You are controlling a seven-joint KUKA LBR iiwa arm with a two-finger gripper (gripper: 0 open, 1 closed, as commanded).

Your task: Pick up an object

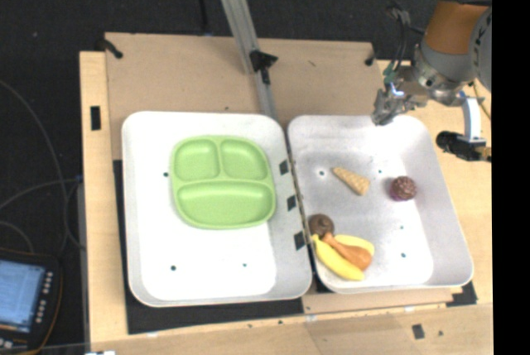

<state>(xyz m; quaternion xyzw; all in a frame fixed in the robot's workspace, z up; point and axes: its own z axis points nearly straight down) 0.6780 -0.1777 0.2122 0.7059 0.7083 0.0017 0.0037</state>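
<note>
Hand (386, 109) sits over the back rim of the right bin (431, 272), near its far corner, touching none of the objects; can't tell its state at this angle; nothing visibly in it; grey wrist with orange band above it comes in from the right. Right bin, shallow white, rounded corners, holds: a tan cone-shaped piece (351, 179) near the middle; a dark maroon bumpy ball (403, 188) just right of it, apart; a brown round piece (320, 224) by the left wall; a yellow banana (334, 261) and an orange carrot-like piece (351, 250) touching each other at the front left. Left bin (149, 279), same type, holds a light green three-compartment tray (223, 182), glossy plastic, lying flat; bench (166, 72) is plain tan board.
</note>
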